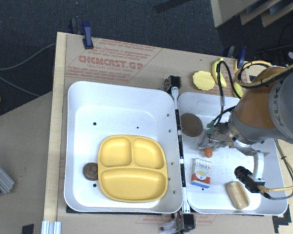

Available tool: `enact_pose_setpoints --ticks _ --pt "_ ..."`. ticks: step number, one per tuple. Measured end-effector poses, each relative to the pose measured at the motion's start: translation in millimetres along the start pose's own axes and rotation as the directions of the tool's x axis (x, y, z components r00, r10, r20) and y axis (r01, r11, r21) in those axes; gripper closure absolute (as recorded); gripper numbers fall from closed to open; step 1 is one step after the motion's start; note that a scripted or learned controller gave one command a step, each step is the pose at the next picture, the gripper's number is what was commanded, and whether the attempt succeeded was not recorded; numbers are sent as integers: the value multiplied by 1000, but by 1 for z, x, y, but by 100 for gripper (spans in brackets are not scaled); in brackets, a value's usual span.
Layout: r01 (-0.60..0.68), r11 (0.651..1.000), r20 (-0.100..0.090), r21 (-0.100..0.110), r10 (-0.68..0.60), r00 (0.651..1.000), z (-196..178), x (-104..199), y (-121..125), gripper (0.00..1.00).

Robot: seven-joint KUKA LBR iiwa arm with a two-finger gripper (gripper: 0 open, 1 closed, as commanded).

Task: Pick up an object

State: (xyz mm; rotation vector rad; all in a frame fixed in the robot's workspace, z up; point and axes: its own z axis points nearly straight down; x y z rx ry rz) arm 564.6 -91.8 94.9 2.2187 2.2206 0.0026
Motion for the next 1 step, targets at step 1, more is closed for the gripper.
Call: enact_pose_setpoints --ticks 1 --pt "10 1000 -4 -16 -10 1000 -152 79 1 100"
